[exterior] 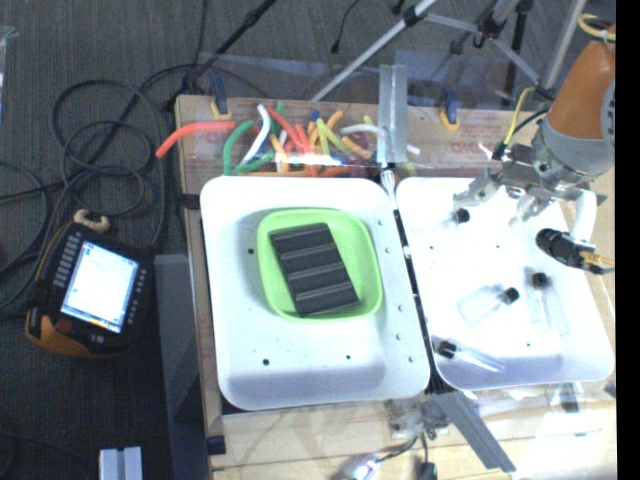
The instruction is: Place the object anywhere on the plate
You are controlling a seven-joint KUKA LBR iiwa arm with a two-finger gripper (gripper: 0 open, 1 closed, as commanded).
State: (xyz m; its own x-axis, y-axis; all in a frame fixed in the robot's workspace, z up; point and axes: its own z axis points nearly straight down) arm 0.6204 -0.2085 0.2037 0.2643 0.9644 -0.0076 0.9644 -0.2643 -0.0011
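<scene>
There are 2 shallow white bins side by side on the bench. In the left white bin (230, 368) sits a square light green plate (370, 268). A dark grey ridged block (315, 268) lies flat on the plate, near its middle, turned a bit at a slant.

The grey arm with the orange band (585, 98) reaches in from the right. Its 2-finger gripper (510, 196) hangs over the back of the right white bin (590, 358). The fingers are spread apart with nothing between them. The gripper is well apart from the plate.

A few small clear tubes with black caps (492, 300) lie in the right bin.
</scene>
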